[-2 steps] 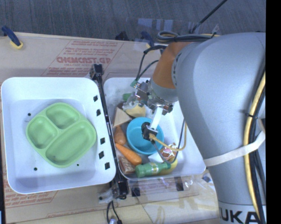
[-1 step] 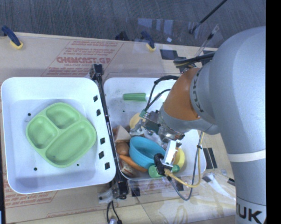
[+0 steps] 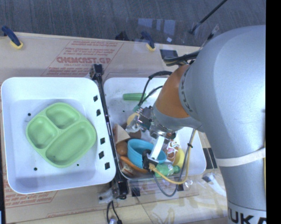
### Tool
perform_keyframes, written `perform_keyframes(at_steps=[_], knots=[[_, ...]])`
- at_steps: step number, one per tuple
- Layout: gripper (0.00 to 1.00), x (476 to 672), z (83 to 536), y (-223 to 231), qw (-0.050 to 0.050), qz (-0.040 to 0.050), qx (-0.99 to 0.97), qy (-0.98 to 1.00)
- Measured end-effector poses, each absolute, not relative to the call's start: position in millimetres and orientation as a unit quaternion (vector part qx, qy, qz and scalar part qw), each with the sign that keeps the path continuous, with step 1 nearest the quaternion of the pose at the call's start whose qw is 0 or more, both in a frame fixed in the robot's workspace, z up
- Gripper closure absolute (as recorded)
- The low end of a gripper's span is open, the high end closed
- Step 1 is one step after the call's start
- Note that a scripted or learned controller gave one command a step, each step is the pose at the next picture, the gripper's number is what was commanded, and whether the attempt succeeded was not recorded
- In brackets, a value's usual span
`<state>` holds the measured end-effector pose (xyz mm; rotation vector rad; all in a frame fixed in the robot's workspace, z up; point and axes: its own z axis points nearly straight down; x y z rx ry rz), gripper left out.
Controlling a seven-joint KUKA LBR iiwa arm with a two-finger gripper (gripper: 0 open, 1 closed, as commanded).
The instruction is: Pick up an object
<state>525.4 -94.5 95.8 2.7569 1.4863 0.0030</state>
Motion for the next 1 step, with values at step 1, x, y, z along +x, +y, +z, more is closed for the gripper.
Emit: perform_keyframes(at_steps=[1], knots=[[0.00,585.8,94.4,-97.3,-0.002,-0.0002,0.874,0.485]])
